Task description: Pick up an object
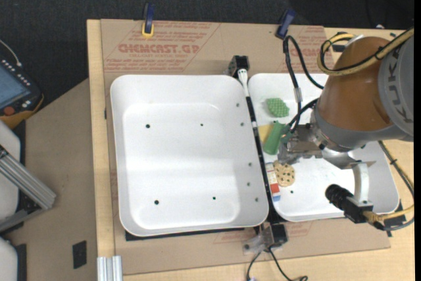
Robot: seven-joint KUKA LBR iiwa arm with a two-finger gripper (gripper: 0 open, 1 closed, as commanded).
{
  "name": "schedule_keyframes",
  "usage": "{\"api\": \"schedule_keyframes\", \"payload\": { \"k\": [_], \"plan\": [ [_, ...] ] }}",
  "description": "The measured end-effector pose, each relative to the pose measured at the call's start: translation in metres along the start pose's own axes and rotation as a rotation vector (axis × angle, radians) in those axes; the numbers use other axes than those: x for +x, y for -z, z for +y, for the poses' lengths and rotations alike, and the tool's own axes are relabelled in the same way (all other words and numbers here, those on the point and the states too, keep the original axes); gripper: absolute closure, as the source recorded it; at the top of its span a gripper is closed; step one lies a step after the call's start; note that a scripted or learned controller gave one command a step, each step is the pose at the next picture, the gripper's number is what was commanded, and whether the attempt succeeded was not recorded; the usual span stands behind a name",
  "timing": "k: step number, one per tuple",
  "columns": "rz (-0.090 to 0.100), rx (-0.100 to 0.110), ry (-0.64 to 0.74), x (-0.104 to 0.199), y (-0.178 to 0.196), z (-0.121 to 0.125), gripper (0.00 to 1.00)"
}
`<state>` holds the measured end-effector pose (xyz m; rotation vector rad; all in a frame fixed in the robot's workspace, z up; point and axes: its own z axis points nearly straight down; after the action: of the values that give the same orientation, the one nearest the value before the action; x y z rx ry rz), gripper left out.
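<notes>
My gripper (287,149) is down in the right bin (309,204), near its left wall, under the orange wrist band. Just left of it lie a yellow block (267,134) and a green piece (274,140) that touch each other. A round tan cookie-like object with dark dots (284,174) lies just below the gripper. A green dotted pad (277,106) rests farther back in the same bin. A small red and blue item (275,191) sits by the divider at the front. The arm hides the bin's right half.
The left bin (181,154) is a wide white tray with a few dark dots on its floor. A black rail (253,131) divides the bins. Cables (296,69) loop over the right bin's back edge. Clamps (148,23) hold the cardboard base.
</notes>
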<state>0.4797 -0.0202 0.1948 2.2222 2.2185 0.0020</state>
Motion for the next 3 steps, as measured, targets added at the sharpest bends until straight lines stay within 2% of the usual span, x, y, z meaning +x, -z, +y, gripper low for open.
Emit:
{"api": "schedule_keyframes", "payload": {
  "k": [3],
  "plan": [
    [-0.001, -0.006, -0.002, 0.000, 0.029, 0.002, 1.00]
  ]
}}
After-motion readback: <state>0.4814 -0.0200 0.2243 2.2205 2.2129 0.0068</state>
